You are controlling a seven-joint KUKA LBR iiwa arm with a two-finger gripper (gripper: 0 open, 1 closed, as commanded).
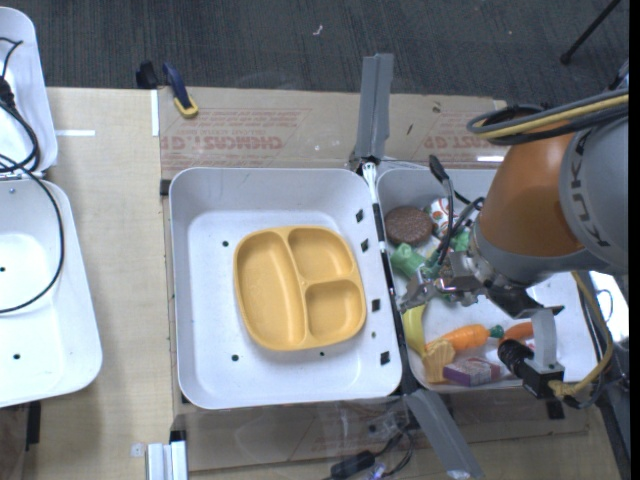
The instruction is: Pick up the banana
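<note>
The left bin [190, 298] on the desk [120, 138] holds a yellow divided plate [298, 286], lying flat near its middle. Just right of the wall between the bins, in the right bin [572, 366], the banana [412, 328] lies against the bin's left wall, towards the near side. A green toy [408, 260] sits just beyond it and a brown round piece [407, 225] farther still. Near the banana, on its right, are an orange carrot [466, 338] and a purple block [470, 372]. The end effector [437, 283] hangs over the right bin just beyond the banana; whether it is wide or narrow cannot be told. The arm [545, 208] reaches in from the right.
</note>
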